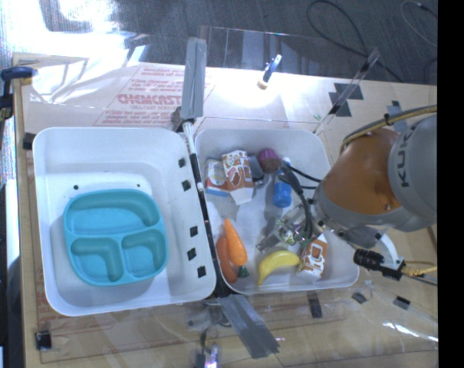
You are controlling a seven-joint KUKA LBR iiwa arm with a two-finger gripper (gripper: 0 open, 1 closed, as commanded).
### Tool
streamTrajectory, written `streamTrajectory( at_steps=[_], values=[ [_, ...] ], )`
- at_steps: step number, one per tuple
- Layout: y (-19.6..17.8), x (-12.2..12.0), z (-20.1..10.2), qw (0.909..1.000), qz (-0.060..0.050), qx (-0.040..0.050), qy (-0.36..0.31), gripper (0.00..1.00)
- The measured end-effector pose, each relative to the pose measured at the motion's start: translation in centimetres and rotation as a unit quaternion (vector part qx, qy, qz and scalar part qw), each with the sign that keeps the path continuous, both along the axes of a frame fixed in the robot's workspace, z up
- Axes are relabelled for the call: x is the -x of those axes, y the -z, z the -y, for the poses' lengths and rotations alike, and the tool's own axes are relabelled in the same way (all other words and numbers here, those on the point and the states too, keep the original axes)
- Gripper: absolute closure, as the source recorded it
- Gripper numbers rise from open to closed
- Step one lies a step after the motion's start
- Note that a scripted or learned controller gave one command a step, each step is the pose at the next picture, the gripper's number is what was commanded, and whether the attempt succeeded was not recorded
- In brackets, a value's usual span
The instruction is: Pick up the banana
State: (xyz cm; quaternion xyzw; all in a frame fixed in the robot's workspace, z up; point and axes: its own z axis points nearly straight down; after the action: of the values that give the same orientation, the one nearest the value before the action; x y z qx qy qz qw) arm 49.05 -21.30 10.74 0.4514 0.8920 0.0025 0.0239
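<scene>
Right now the banana (278, 265) lies in the right bin (321, 146), close to that bin's near wall and toward the middle of its length, between the carrot (232, 250) on the side of the divider and a small printed carton (314, 256) on the arm's side. Its long axis runs roughly along the near wall but tilted: one tip points down toward the near wall on the carrot side, the other rises toward the carton, with the curve bowing upward into the bin. The gripper (287, 230) hangs just beyond the banana, farther from the near wall, amid dark cables and metal parts, and from this slanted view I cannot tell how far apart it stands or whether it has hold of anything; nothing is plainly seen in its grasp. So the banana lies just toward the near wall from the gripper, a short shift away, and a grasp across its short width would seem to call for closing square to that tilted axis. The carton touching or nearly touching the raised tip looks like the likeliest thing to get in the way. The left bin (47, 159) holds a blue divided tray (114, 235)
</scene>
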Motion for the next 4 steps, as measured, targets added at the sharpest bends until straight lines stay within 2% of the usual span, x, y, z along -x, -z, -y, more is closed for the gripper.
streamTrajectory(
  at_steps=[2,4],
  values=[
    [0.0,0.09,0.25,0.9985,-0.002,0.0039,-0.055,0.0],
    [0.01,0.1,0.25,0.9985,-0.002,0.0037,-0.055,0.0]
  ],
)
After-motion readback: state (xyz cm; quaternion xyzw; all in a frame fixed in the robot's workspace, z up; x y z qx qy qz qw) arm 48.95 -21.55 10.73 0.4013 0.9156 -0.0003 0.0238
